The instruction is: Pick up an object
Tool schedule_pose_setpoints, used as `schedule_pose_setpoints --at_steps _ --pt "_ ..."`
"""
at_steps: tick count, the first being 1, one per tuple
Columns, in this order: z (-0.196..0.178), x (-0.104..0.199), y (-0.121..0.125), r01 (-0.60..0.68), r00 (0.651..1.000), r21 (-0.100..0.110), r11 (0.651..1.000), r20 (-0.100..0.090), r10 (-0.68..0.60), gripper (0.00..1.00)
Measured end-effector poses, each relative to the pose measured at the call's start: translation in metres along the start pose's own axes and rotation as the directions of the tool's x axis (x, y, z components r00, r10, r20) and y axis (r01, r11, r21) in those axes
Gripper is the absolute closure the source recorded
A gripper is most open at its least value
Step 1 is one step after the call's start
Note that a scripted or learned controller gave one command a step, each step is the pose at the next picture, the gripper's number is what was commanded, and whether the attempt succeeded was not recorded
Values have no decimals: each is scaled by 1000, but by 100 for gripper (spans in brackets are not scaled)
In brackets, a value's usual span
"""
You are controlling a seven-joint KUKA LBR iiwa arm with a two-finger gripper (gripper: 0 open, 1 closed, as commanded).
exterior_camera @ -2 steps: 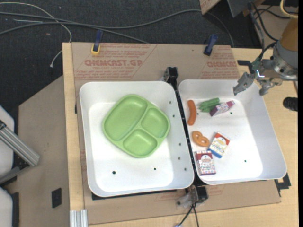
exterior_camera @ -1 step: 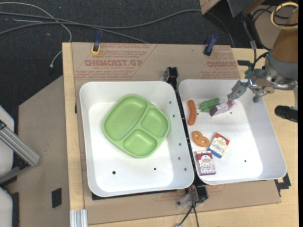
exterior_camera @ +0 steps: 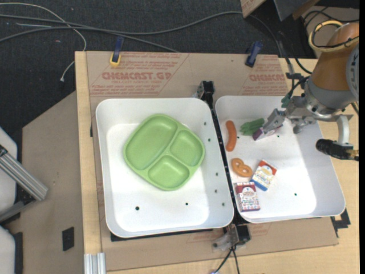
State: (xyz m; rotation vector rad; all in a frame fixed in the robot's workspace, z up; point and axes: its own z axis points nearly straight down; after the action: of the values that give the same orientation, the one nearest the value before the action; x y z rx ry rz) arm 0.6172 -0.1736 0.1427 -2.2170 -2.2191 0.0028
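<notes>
Probably a robotics lab: clamped cardboard [exterior_camera: 137,73] under two white bins [exterior_camera: 108,119], loose cables [exterior_camera: 51,27] on dark carpet.

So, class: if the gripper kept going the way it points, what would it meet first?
Probably the green toy, just ahead of the gripper; beyond it lies the sausage. Height is hard to judge.

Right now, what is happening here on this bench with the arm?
The grey arm reaches in from the right, and its gripper hangs low over the right bin, close to a green item. A sausage, a pretzel and two small boxes lie in that bin. The left bin holds a green divided plate. No grasp is visible yet.
</notes>
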Motion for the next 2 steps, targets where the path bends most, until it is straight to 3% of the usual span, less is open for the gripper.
schedule_pose_setpoints --at_steps 1,2 --pt "24 -1 6 2 1000 -22 1000 5 -2 0" --pt "13 1 8 2 1000 -28 1000 2 -2 100"
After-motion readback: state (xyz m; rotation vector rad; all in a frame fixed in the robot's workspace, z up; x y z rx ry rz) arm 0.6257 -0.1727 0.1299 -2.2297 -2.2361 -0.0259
